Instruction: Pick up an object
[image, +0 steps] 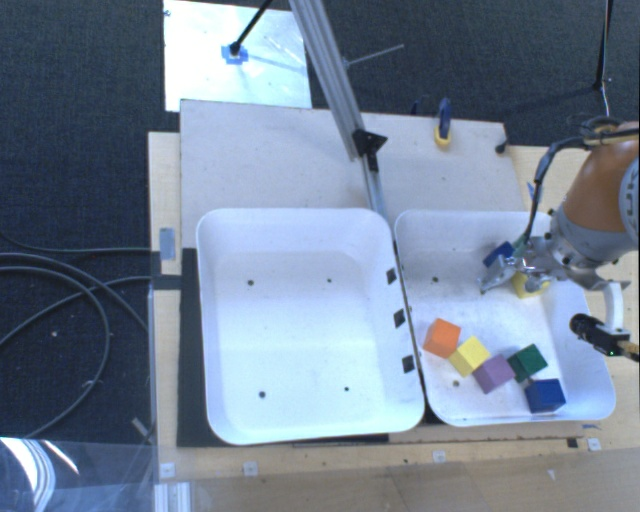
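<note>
Gripper (505, 275) over right bin (420, 232); finger state indeterminate. Yellow block (527, 287) beside it: likely light, rigid; grip opposite flat faces.

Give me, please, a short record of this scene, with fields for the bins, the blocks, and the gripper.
left bin: no blocks seen inside
right bin: holds all the blocks
row of blocks: orange block, yellow block, purple block, green block, blue block
gripper: over the right bin, beside another yellow block
blue piece: at the gripper, unclear if held
</note>
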